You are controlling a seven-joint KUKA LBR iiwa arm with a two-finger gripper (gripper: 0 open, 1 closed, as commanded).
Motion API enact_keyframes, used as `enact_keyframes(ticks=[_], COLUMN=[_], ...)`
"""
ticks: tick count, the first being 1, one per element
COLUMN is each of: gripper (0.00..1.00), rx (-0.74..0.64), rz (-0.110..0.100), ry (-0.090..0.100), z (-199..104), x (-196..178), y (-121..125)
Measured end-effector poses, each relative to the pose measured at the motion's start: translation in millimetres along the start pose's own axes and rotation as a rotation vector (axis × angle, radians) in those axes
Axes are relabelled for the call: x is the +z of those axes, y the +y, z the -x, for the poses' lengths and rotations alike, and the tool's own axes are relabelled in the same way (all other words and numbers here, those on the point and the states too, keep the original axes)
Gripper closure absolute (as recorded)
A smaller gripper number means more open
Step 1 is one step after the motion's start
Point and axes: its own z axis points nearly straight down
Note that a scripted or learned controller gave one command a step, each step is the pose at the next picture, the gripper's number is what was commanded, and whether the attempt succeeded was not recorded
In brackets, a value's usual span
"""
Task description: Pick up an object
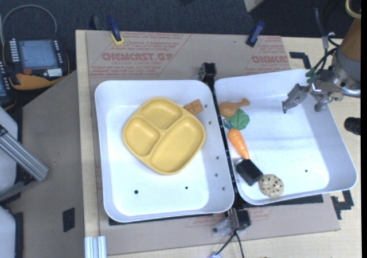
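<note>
Arm (347, 50) reaching from right, jaws spread open – holding nothing – above right bin (321, 153) far edge.

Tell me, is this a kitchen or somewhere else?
Probably a robot lab, not a kitchen. The food is toys, like the carrot and cookie, in white bins on a bench. A robot hand hangs above, and a control screen sits nearby.

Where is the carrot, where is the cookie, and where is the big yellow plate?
carrot (239, 144), camera view, middle of its orange body.
cookie (270, 185), camera view, centre of its speckled top.
yellow plate (164, 135), camera view, ridge between its compartments.
</note>
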Motion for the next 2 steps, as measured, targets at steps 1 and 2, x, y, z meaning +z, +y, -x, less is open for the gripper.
enact_keyframes(ticks=[1, 2], gripper=[0.0, 0.0], rx=[-0.003, -0.002], rz=[0.013, 0.006], ry=[-0.003, 0.0], z=[-1, 5], x=[-7, 47], y=[3, -6])
